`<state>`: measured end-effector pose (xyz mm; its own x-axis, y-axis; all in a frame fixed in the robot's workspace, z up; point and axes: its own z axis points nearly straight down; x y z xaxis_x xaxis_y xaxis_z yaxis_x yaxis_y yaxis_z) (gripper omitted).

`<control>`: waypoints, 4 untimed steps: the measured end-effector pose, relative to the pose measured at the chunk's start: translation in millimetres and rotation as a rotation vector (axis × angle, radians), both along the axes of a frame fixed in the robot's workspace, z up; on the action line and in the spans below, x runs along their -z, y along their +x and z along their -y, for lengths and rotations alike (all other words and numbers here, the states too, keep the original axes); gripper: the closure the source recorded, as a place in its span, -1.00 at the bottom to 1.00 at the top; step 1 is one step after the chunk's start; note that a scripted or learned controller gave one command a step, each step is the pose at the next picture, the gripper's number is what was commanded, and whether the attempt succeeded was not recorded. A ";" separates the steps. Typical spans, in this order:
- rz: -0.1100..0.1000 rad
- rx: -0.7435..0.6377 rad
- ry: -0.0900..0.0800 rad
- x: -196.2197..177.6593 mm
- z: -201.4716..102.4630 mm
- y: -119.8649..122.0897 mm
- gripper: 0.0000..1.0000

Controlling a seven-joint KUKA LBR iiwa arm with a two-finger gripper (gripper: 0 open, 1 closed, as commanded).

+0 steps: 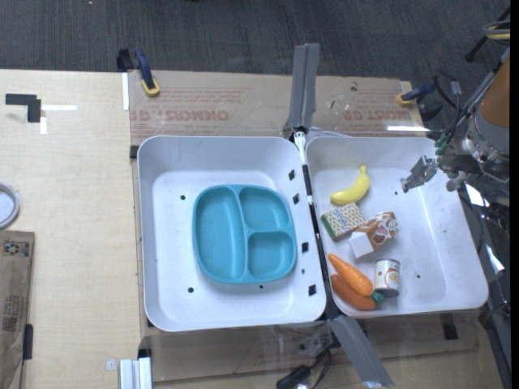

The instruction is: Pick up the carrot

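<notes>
Arm at right edge, gripper (423, 171) over right bin (454, 250) upper right; finger state unclear; carrot (351, 275) lower left of that bin.

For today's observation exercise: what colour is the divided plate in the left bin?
Light blue, or teal: the plate, seen best in the camera view.

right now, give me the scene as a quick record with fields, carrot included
carrot: lying in right bin, near-left corner, touching the can
can: beside the carrot
banana: right bin, far-left part
other items: green packet, brown-white packet, mid-left of right bin
left bin: holds teal divided plate
gripper: over right bin's far-right area, apart from carrot
</notes>
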<state>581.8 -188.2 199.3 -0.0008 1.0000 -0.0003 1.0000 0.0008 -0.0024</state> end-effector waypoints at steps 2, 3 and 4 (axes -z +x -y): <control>0.001 -0.372 0.000 28.3 -87.8 15.9 1.00; 0.001 -0.371 0.000 28.3 -87.8 15.9 -1.00; 0.001 -0.625 0.001 7.9 -170.6 -14.1 -1.00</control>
